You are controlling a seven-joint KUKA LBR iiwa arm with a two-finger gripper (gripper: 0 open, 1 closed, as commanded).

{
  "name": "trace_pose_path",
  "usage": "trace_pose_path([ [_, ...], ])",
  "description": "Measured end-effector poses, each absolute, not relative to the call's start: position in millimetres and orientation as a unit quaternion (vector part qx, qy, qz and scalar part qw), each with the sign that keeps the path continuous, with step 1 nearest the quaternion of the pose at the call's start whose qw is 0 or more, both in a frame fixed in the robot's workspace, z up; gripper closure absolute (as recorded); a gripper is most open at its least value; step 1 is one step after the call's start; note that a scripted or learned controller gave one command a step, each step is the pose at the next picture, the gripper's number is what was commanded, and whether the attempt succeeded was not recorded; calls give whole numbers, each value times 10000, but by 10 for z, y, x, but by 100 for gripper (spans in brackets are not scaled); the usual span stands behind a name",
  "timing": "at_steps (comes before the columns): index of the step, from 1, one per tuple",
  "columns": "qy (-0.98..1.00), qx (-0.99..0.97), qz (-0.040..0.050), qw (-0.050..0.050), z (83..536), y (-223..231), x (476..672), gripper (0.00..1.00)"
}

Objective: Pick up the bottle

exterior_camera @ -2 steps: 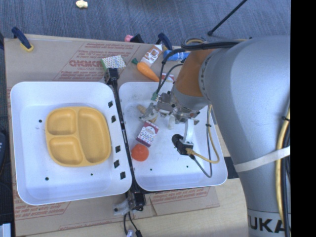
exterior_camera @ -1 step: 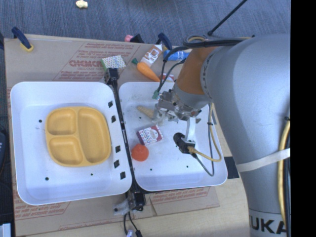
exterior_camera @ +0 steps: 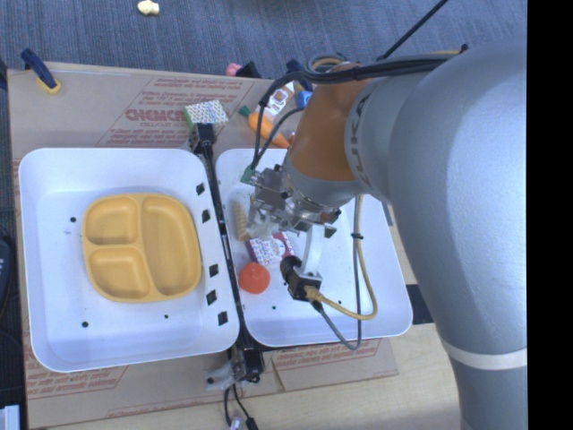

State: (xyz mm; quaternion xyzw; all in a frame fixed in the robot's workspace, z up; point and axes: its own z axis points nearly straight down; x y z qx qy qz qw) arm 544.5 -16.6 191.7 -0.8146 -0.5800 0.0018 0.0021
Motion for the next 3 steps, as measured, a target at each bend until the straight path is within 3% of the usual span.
trace_pose_path([
  [1, -6143, -7890, 24, 23, 1909, 95, 4864, 100],
  [2, -6810, -7323, 8, 7, 2751, -421, 4766, 100],
  [3, -6701, -7422, 21, 26, 1907, -269, 4754, 100],
])
